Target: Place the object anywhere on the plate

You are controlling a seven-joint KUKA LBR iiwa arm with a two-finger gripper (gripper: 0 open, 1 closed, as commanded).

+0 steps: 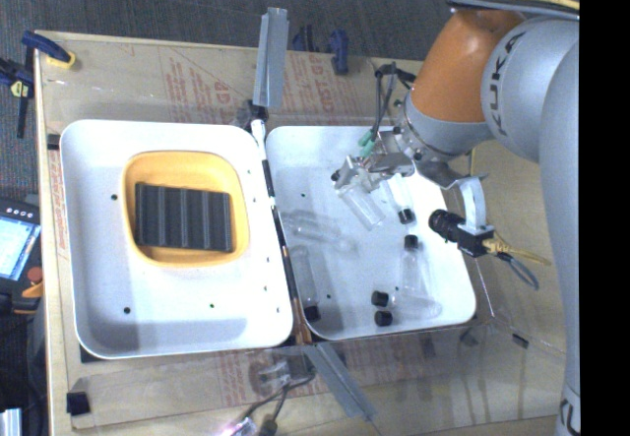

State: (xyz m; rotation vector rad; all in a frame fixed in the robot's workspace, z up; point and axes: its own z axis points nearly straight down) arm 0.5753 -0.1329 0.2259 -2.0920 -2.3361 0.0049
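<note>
Orange and grey, your arm [492,80] reached in over the right bin [448,311], and its gripper [366,173] hung above that bin's far half. How the gripper stood could not be told; glare and clutter hid it. Something clear, perhaps a transparent plastic piece [366,208], lay just on the near side of the gripper, but you could not tell whether it was held or merely resting on the bin floor. A few small black pieces [380,299] lay scattered toward the right bin's near edge, well apart from the gripper.

Your target, the yellow plate [148,168] with a dark ribbed insert [185,218], sat in the left bin [89,316], across the shared wall from the right bin.

To have done this step well, you would likely have needed a confirmed grasp first, since clear objects slip and read poorly. Then you should have lifted high enough to clear the wall between the bins, carried across to the plate, and released low over its middle so nothing bounced off the ribs.
</note>
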